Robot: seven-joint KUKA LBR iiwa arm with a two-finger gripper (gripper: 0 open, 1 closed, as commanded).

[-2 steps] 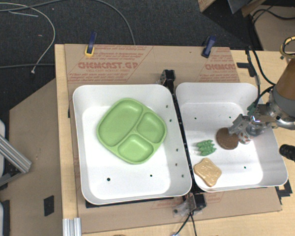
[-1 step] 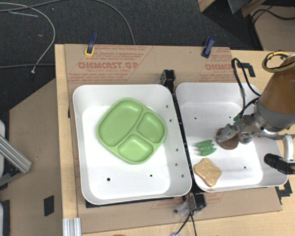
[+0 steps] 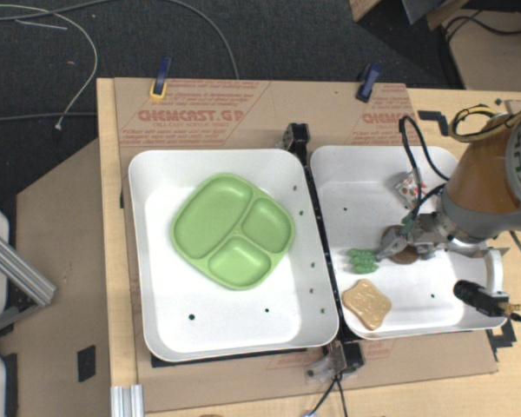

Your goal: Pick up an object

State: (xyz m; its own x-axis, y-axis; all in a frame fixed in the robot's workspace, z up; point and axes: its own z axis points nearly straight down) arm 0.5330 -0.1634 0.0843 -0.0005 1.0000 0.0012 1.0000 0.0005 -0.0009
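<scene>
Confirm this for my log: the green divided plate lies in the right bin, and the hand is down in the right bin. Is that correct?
One error: the plate lies in the left bin, as the camera view shows. The hand is indeed down in the right bin.

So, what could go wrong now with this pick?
The gripper sits low in the right bin, close beside the green toy, so it may push the toy instead of grasping it. The tan piece lies near the bin's front rim and could get knocked out.
</scene>
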